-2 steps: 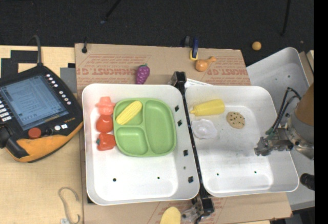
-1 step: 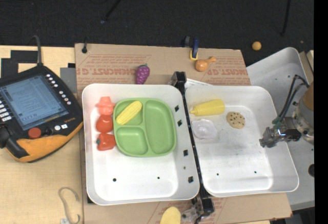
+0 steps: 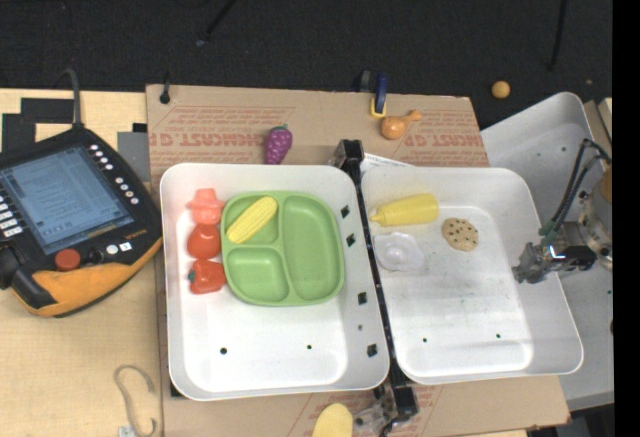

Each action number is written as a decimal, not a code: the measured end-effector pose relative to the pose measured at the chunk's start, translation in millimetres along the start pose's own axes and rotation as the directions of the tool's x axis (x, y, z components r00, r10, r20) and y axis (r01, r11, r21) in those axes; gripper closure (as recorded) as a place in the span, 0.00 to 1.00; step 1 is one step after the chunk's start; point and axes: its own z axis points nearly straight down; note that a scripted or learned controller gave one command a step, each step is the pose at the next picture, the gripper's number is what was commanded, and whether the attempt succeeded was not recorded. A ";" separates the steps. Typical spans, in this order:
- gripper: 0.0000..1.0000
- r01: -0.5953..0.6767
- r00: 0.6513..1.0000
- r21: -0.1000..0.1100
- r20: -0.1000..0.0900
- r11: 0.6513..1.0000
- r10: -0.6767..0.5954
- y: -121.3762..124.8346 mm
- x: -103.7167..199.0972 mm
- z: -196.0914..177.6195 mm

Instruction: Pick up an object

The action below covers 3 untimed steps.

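1. Step judged: approach; nothing is held. Gripper (image 3: 540,260) is seen at the right bin's (image 3: 500,350) right rim; jaw state can't be told.
2. Cookie (image 3: 461,233) & yellow bottle (image 3: 405,211) lie farther in, apart.
3. Next: reach inward, descent over one obj needed.

Yellow bottle (image 3: 405,211) lying flat, cookie (image 3: 461,233) beside it, right bin (image 3: 480,345)

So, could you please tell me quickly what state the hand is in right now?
Hand: cannot be told; it sits at the right bin's right edge, with nothing seen in it.
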 end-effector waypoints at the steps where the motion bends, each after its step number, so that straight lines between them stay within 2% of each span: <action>1: 1.00 0.005 1.000 0.002 -0.002 1.000 -0.005 22.7 53.6 5.9; 3: 1.00 0.004 1.000 0.002 -0.002 1.000 -0.004 42.1 164.9 -10.2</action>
